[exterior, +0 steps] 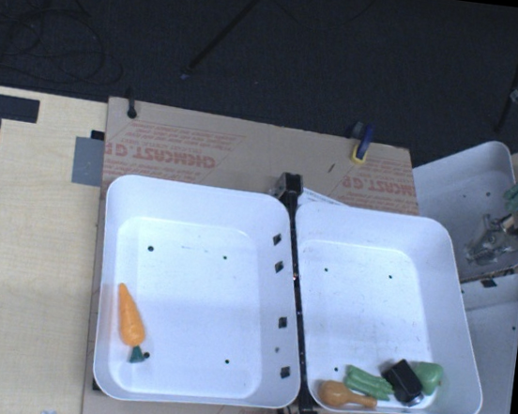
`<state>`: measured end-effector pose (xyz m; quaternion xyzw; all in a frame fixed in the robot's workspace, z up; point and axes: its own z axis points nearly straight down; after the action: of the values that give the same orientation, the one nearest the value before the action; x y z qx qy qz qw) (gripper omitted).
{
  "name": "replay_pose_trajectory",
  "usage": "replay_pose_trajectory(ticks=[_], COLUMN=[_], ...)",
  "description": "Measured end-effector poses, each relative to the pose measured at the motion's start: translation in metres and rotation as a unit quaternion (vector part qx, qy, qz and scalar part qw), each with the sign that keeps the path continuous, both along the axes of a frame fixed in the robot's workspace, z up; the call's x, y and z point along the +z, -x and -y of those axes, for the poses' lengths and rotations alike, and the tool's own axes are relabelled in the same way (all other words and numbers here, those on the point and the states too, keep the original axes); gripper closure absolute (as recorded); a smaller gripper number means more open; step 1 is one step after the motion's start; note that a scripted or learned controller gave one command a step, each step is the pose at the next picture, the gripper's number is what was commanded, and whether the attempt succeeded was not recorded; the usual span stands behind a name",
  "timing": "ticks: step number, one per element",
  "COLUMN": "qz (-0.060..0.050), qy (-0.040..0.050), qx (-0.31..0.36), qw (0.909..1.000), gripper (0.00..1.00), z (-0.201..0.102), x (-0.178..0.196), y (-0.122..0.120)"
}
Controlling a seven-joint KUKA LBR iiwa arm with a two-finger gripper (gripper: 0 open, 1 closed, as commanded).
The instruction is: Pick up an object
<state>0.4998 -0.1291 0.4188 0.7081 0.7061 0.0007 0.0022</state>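
Across the desk point(17, 245), two shallow white bins side by side on a cardboard sheet point(200, 151). Left bin point(202, 208): mostly bare floor, with an orange toy carrot point(130, 315) lying loose near the front-left corner, well apart from everything else. Probably the easiest take. Right bin point(379, 231): a small heap crowded into the front-right corner, likely slid up against the wall. Green piece point(366, 383) low in the heap, black block point(403, 380) lying partly over it, second green piece point(428, 373) just beside, tan pear-shaped toy point(345, 395) at the front wall. Off at the right edge, outside both bins, the hand point(497, 244), too small and cluttered to tell whether spread or closed. No pick made yet.
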Motion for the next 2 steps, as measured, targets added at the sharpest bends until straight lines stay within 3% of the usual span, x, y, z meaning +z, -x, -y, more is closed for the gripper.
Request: replay_pose_trajectory(ticks=[1,2], qz=[-0.009,0.000], qy=[-0.0018,-0.0001], qx=[-0.003,0.000], qw=[1.0000,1.0000], gripper=[1.00,1.00], z=[0.089,0.086], x=[-0.144,-0.082], y=[0.005,0.025])
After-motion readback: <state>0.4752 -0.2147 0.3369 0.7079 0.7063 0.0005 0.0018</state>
